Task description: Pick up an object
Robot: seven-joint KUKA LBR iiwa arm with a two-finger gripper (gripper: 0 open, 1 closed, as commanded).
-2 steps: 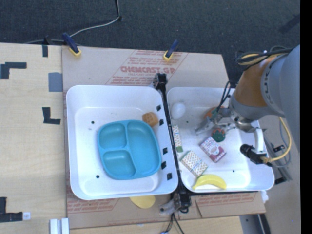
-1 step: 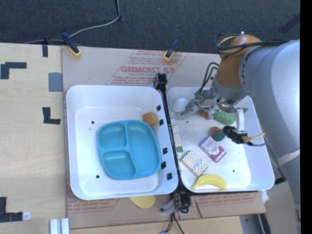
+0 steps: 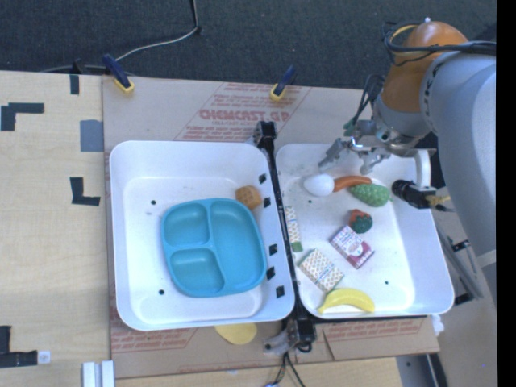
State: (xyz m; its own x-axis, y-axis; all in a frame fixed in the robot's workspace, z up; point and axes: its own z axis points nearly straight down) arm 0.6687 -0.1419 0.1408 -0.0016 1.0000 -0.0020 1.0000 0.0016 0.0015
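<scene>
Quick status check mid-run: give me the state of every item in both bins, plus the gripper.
gripper: open, above the right bin's far edge, holding nothing
white egg: lying loose, right bin
carrot: lying flat beside the egg
green vegetable: lying loose
banana: lying at the near edge
red-and-white carton: on its side
blue divided plate: flat in left bin
brown cookie: beside the plate

Blue tray point(image 3: 214, 247), yellow banana point(image 3: 347, 301), white egg point(image 3: 318, 185).
</scene>
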